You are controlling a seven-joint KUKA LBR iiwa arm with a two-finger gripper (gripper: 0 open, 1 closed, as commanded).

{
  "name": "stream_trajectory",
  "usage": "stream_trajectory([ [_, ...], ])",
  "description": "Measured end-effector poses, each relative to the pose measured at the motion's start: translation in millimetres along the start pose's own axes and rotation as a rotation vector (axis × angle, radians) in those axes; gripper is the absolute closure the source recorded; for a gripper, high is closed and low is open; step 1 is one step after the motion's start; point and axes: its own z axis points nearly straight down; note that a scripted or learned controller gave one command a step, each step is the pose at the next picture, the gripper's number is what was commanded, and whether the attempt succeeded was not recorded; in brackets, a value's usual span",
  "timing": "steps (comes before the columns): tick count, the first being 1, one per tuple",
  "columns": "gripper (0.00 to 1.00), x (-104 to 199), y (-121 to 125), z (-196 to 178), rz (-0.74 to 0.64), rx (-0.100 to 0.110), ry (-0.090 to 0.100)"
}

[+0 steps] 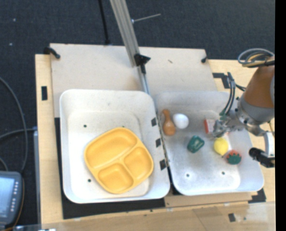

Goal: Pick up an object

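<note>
Left white bin [75,109]: yellow three-compartment plastic tray [118,159]. Right white bin [201,182]: brown wooden peg [168,124] touching white ball [181,121]; green plastic piece [196,144] mid-bin; yellow lemon-like ball [221,146] beside red-green strawberry toy [233,157]. Gripper [222,128] just above yellow ball, near small red block [208,125]; finger state cannot tell.

Glossy yellow plastic tray [118,160], matt white plastic bins [71,105], bare wooden bench [44,143], ribbed metal post [123,18]

A single fixed camera looks down at a slant from well above the pale wooden bench [123,66], far enough to take in both shallow white bins [75,105] side by side and dark carpet beyond the bench's far edge.
</note>
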Motion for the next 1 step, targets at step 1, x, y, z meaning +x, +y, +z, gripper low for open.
stream_trajectory([
  [1, 1.00, -0.4, 2.8, -64.7, -0.008, -0.004, 0.000],
])
